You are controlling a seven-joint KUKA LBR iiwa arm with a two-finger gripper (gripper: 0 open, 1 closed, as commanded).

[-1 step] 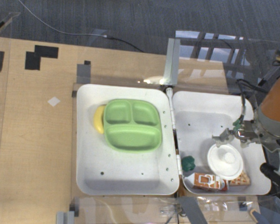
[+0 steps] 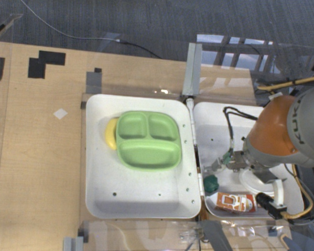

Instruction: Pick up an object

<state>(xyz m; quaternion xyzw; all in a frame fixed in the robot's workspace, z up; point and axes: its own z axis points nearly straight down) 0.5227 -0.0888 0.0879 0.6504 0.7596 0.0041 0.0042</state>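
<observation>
Gripper (image 2: 221, 163) low in right bin (image 2: 212, 122); whether it is open or closed, cannot tell. Left bin (image 2: 137, 205): green tray (image 2: 148, 139), yellow piece (image 2: 110, 134) at its 9 o'clock. Teal object (image 2: 211, 183) at gripper's 6 o'clock, orange packet (image 2: 236, 202) beyond. Advice: centre over teal object, descend straight.

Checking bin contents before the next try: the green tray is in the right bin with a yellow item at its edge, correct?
Not quite. The camera view shows the green tray in the left bin, not the right one; the yellow item does sit at its edge.
</observation>
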